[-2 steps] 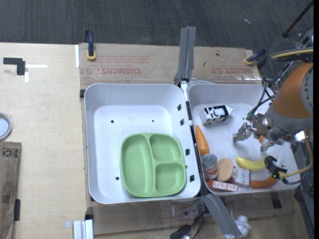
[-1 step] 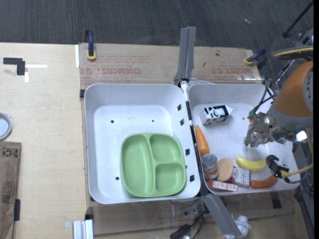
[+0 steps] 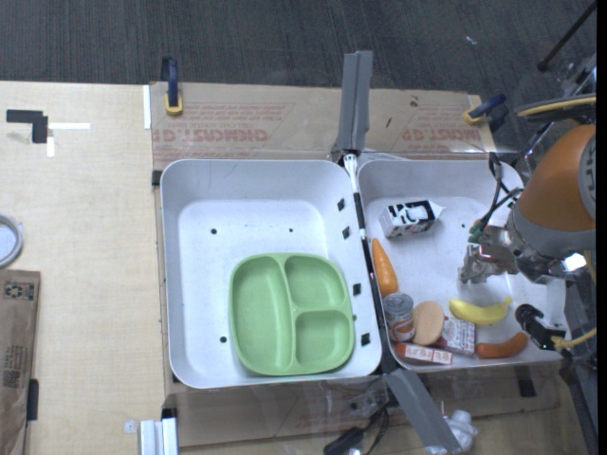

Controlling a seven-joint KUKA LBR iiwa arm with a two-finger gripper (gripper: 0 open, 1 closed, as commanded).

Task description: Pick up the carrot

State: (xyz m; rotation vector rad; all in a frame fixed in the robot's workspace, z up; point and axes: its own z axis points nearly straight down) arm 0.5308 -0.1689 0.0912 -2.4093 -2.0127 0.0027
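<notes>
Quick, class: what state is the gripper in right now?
Gripper: over the right bin, above the banana; cannot be told whether open or closed. The carrot lies apart from it by the bin's left wall.

Red lettering, upside down and mirrored from this angle, printed along the cardboard strip [image 3: 242,121] behind the left bin; too distorted to spell out with certainty. Similar red print on the cardboard strip [image 3: 432,121] behind the right bin, equally unreadable. Black markings on the small white carton [image 3: 411,217] in the right bin, too small to read. Red-and-white label on the flat packet [image 3: 429,354] at that bin's front edge, blurred. Dark recycling-type symbol on the brown paper bag [image 3: 17,349] at the surface's left edge, wording illegible.
</notes>
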